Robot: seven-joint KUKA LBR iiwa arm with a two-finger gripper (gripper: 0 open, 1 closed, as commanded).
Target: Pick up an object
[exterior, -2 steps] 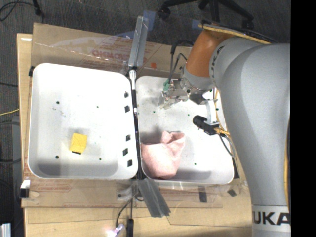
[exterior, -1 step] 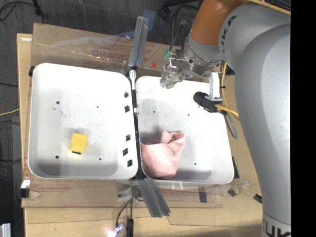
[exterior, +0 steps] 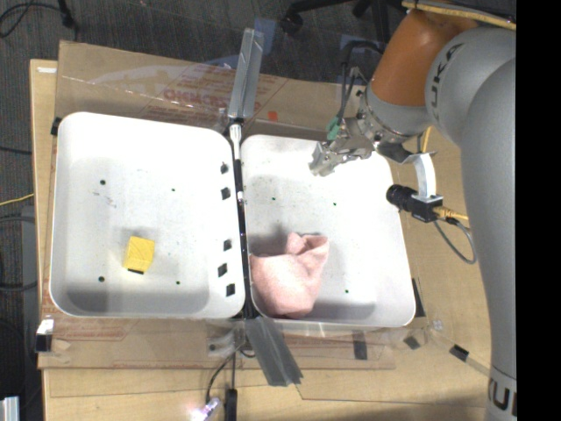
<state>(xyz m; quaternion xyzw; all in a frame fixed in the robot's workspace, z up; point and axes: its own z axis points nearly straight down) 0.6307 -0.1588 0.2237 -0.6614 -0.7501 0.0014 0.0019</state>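
A crumpled pink cloth (exterior: 291,273) lies in the right bin (exterior: 377,235), against its front left wall. A small yellow block (exterior: 139,253) sits in the left bin (exterior: 131,147), toward its front. My gripper (exterior: 325,162) hangs over the back of the right bin, well above and behind the cloth. Nothing shows between its fingers.
A metal divider bar (exterior: 240,86) runs between the two bins and extends past their back edge. A black cable connector (exterior: 412,200) juts from the arm over the right bin's right rim. Cardboard (exterior: 158,77) lies under the bins.
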